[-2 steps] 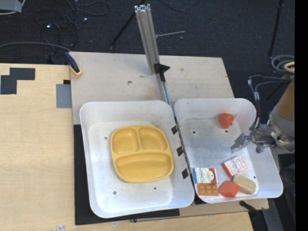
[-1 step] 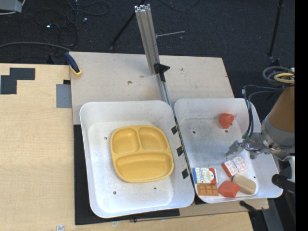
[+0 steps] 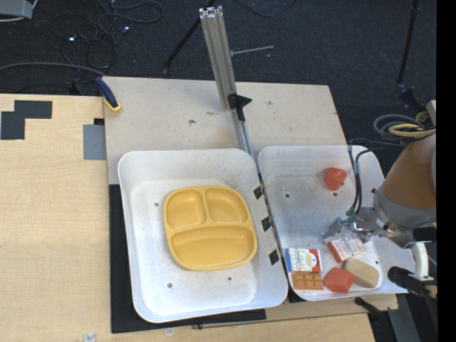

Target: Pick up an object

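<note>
dark carpeted floor (image 3: 320, 27) strewn with cables (image 3: 107, 20), pale wooden bench (image 3: 50, 219), aluminium post (image 3: 219, 55) rising behind

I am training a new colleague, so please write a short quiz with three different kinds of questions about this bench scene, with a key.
1. True or false: the yellow divided plate lies in the left bin.
2. Which thing lies apart, toward the far side of the right bin?
A. waffle
B. red round object
C. tan block
3. Fill in: the pincer is over the ___ bin.

Key: 1 true; 2 B; 3 right.
</note>
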### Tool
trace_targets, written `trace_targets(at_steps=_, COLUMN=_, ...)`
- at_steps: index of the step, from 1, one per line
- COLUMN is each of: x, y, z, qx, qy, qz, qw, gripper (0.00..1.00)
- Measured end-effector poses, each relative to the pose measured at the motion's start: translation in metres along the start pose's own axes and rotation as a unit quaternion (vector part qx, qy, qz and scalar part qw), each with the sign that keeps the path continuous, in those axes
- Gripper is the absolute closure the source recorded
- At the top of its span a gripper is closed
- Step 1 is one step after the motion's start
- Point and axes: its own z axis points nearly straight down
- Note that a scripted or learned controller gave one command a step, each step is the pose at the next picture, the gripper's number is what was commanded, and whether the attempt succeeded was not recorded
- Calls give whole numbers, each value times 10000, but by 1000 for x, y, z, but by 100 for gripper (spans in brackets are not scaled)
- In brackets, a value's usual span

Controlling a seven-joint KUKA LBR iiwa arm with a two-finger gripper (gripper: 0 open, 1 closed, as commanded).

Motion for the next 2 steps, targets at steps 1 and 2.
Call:
trace_targets(at_steps=1, x=-1, y=1, z=-13, qx=-7, qy=8, qz=12, qw=10000, gripper=100)
trace_targets(at_steps=2, x=9, y=5, z=-65, qx=-16, qy=-11, qz=-15, qw=10000, gripper=100)
